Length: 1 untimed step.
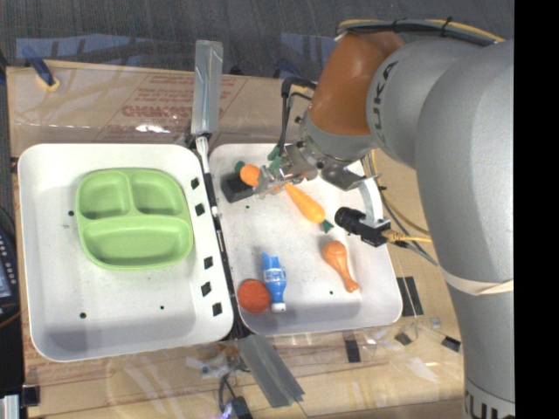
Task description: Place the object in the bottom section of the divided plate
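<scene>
We see the claw (272,175) low in the right bin (384,297), near a carrot (305,203); whether it is spread or pinching, we cannot tell. The green divided plate (133,217) sits in the left bin (52,321).

Arm reaches in over the right bin (384,299), gripper (278,175) low near a carrot (307,204). Bottle (274,279) touches an orange ball (254,296). Green divided plate (134,216) sits in the left bin (52,321).
</scene>
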Available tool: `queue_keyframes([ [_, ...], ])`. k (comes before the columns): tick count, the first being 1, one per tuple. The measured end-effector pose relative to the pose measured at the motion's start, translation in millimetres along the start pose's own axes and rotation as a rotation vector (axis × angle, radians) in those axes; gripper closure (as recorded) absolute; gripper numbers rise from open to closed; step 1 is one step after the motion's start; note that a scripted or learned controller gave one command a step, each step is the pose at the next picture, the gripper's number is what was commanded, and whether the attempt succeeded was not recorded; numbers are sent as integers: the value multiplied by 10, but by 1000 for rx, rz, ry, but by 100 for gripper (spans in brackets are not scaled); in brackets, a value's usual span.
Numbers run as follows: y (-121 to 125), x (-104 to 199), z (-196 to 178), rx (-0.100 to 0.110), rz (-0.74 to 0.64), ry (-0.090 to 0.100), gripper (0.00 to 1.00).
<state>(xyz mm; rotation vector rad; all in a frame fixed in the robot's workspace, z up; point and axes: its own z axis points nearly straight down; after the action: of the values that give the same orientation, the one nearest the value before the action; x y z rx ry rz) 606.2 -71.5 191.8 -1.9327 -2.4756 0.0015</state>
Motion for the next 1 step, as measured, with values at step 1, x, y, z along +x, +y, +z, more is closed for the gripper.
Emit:
queue_keyframes([
  [1, -281, -15, -1223, -2, -227, -2, 100],
])
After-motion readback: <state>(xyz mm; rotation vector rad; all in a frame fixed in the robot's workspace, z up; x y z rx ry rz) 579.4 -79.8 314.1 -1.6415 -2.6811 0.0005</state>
